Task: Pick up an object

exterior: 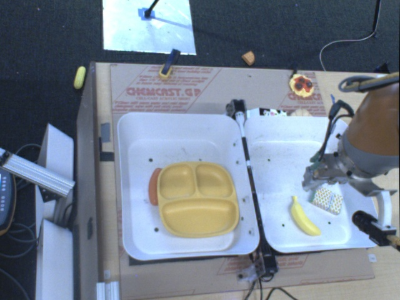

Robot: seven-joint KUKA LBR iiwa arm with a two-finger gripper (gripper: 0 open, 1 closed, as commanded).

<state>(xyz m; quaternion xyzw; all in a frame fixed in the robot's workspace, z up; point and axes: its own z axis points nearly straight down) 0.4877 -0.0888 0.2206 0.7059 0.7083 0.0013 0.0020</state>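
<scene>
Arm (375,130) reaches in from the right over the right bin (281,149). Pincer (320,177) hangs low, just above a patterned packet (328,200); can't tell whether it's open or closed. Banana (304,217) lies just left of the packet, near the bin's front. Left bin (137,142) holds a yellow divided tray (197,200) with an orange carrot-like piece (153,186) against its left side.

Arm (375,130) reaches in from right; tool (320,177) low over right side
</scene>
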